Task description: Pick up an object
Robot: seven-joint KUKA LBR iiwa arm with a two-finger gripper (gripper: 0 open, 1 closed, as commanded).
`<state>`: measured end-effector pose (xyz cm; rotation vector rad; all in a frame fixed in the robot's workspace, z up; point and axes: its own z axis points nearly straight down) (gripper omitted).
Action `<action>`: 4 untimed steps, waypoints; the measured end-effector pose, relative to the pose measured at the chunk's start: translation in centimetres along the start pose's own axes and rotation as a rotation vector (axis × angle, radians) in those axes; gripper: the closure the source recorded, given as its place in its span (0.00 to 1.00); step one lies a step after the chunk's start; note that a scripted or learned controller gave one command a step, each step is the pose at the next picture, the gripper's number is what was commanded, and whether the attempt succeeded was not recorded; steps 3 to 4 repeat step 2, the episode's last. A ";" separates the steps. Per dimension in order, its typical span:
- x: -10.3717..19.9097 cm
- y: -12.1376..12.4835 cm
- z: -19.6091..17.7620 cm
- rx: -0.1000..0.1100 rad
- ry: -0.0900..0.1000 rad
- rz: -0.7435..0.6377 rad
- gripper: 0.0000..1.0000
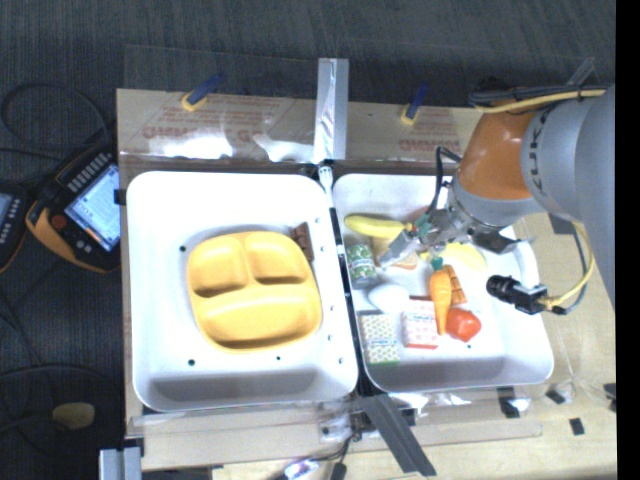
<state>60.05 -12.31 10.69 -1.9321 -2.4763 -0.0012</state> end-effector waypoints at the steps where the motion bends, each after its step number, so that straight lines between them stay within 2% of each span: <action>1: 0.0 5.2 1.6 0.002 -0.001 0.214 0.00; 2: 0.1 5.1 0.7 0.009 0.002 0.213 1.00; 4: 0.1 5.1 0.7 0.009 0.002 0.213 1.00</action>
